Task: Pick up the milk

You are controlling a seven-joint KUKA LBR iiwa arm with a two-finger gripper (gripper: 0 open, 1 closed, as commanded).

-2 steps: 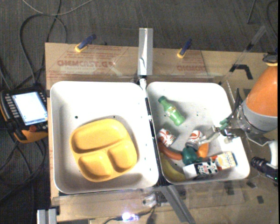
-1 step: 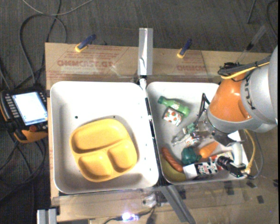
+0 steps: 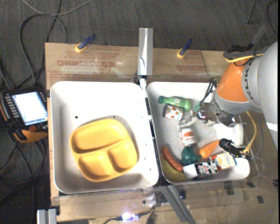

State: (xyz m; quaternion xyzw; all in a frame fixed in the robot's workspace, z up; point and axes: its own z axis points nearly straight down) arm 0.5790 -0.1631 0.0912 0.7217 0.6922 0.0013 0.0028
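The milk point(image 3: 201, 170) is a white carton with a dark and red label. It lies on its side along the front wall of the right bin point(image 3: 154, 125). My gripper point(image 3: 197, 112) hangs over the back middle of that bin, beside a green bottle point(image 3: 174, 101) and a tomato-labelled can point(image 3: 172, 112). It is well behind the milk and apart from it. The grey wrist with its orange band point(image 3: 231, 85) comes in from the right.
In the right bin there are also a second can point(image 3: 188, 136), a carrot point(image 3: 209, 148), a sausage point(image 3: 171, 158), a banana point(image 3: 171, 172), a small orange carton point(image 3: 225, 161) and a dark green item point(image 3: 189, 155) crowding the milk. The left bin point(image 3: 60, 125) bears a yellow divided plate point(image 3: 104, 148).
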